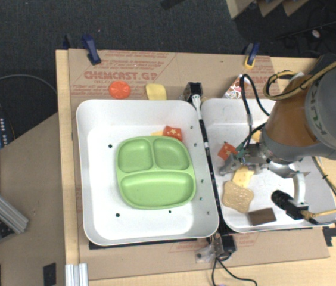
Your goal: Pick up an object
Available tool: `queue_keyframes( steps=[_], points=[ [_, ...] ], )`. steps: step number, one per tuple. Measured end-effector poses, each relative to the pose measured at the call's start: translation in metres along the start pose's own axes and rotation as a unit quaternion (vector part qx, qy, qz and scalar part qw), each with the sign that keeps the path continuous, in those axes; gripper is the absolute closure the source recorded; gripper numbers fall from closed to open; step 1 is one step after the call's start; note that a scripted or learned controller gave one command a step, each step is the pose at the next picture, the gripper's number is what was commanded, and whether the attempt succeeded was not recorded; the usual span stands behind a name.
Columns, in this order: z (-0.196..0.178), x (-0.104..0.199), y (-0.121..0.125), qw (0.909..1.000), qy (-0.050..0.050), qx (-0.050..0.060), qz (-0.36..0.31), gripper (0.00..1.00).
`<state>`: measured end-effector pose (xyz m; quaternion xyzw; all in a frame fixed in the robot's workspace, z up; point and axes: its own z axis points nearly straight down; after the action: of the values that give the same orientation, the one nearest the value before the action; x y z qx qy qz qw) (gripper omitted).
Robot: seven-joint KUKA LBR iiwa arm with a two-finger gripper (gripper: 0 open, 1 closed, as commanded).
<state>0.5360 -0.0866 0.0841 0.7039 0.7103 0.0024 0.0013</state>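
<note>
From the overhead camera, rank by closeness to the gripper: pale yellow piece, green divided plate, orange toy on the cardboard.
1. pale yellow piece, right bin, just below the gripper.
2. green divided plate, left bin.
3. orange toy, cardboard beyond the left bin.

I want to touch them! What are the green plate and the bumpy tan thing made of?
The green plate looks like smooth plastic: even colour, soft shine, three moulded sections. The bumpy tan thing looks like toy bread, maybe foam or matte plastic; its speckled, dull surface leaves that open.
</note>
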Motion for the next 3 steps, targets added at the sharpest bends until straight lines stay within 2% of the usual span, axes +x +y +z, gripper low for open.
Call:
queue_keyframes(
  steps=[1, 2, 3],
  points=[
    [0.0, -0.011, -0.06, 1.0, 0.0, 0.006, 0.006, 0.0],
    [-0.12, -0.049, 0.0, 1.0, -0.004, -0.006, 0.004, 0.0],
    [-0.035, -0.004, 0.052, 1.0, 0.0, 0.003, 0.002, 0.0]
  ],
)
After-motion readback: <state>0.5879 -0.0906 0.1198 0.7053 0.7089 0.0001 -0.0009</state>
